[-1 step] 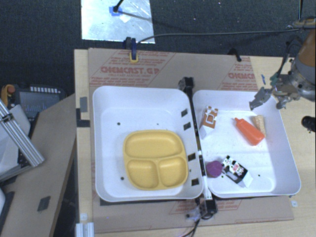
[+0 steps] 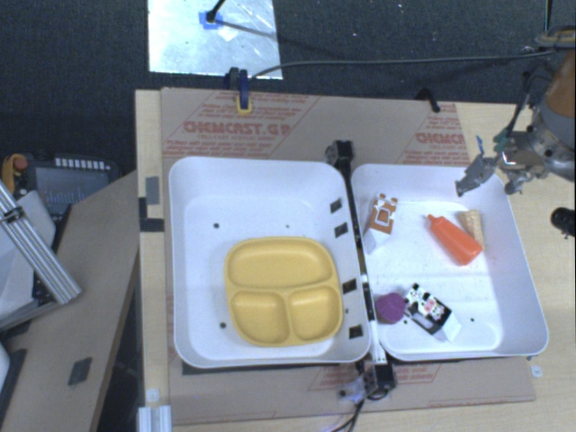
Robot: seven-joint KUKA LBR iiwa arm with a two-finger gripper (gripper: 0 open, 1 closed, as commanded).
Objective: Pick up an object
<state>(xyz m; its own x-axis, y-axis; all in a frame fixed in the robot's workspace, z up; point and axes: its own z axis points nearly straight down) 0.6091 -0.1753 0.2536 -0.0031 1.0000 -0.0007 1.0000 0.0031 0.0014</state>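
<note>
The right bin [image 2: 504,327] holds several small objects. An orange bottle [image 2: 453,238] lies near its middle, with a tan cone-shaped piece [image 2: 473,224] beside it. An orange-and-white block [image 2: 383,214] sits by the left wall. Near the front lie a purple disc [image 2: 391,307] and a black-and-white toy [image 2: 429,310]. My gripper [image 2: 490,175] hangs over the bin's far right corner, above and to the right of the bottle, with its fingers spread and nothing between them.
The left bin [image 2: 193,196] carries a yellow three-compartment tray [image 2: 282,289]. A black divider strip [image 2: 353,241] runs between the two bins. Cardboard lies under both, and a cable runs across the back of the bench.
</note>
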